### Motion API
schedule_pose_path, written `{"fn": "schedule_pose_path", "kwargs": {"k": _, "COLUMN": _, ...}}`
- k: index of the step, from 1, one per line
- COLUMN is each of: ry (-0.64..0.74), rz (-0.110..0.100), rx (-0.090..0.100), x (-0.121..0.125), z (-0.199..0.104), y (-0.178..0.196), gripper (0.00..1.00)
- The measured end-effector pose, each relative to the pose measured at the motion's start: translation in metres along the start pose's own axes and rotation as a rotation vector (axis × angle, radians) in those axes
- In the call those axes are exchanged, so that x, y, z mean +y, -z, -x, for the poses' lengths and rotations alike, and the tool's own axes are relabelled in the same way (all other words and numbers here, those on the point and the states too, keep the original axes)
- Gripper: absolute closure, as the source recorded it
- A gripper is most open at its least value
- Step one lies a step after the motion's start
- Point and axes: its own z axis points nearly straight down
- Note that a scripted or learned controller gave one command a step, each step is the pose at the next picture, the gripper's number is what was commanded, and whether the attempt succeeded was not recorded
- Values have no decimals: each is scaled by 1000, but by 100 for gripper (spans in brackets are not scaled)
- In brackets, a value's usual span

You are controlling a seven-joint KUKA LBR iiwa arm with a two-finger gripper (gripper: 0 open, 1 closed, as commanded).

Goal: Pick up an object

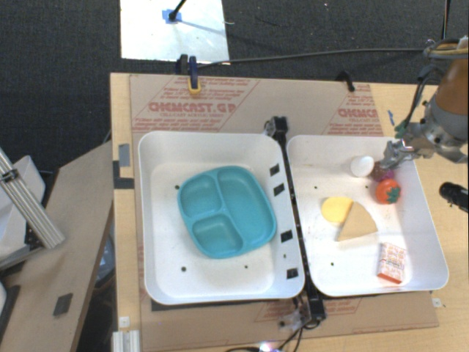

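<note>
My arm [448, 116] is grey and rounded, with an orange band [454, 86] above the wrist, a metal gripper [393, 155], and black cable alongside.

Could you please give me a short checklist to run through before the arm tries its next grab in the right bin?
1. Gripper is over the right bin: ok.
2. A target sits close by: ok, a dark purple item lies just below the gripper, with the tomato and white ball beside it.
3. Something is held between the fingers: cannot tell.
4. Yellow disc and tan wedge lie away from the gripper: ok.
5. Small packet is out of the way: ok.
</note>
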Motion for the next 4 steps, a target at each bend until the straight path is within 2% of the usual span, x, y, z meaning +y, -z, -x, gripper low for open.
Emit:
{"fn": "schedule_pose_path", "kwargs": {"k": 1, "ry": 0, "rz": -2, "rx": 1, "x": 1, "z": 0, "y": 17, "gripper": 100}}
{"fn": "schedule_pose_path", "kwargs": {"k": 2, "ry": 3, "rz": -6, "rx": 3, "x": 0, "z": -55, "y": 8, "gripper": 100}}
{"fn": "schedule_pose_path", "kwargs": {"k": 4, "ry": 5, "rz": -5, "rx": 4, "x": -2, "z": -173, "y": 22, "gripper": 100}}
